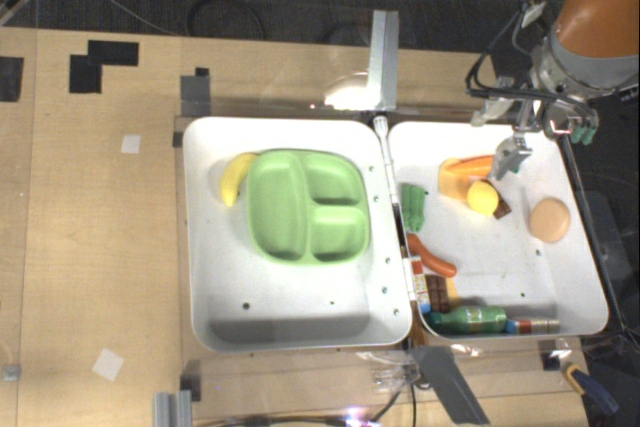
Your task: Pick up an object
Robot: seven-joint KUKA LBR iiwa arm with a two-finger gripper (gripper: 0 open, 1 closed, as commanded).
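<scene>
Arm's hand above right bin, over the toys at its far side.

Near rim of the right shallow white bin point(590, 310): a green plastic bottle point(470, 319) lying on its side, a dark packet point(434, 292) just beside it. Further in, a red-orange sausage-shaped toy point(431, 257), then a green crinkled piece point(412, 204) against the left wall. Mid-bin, a smooth tan egg-shaped object point(549, 219) sits apart to the right. A round yellow ball point(482, 198) touches an orange wedge-shaped toy point(465, 172). The hand point(512, 158) hangs just beside these; whether wide or narrow, cannot tell. The left shallow white bin point(215, 300) holds a green moulded divided tray point(305, 204) with a yellow banana point(235, 177) at its left edge. Pale wooden desk point(90, 245) around.
</scene>
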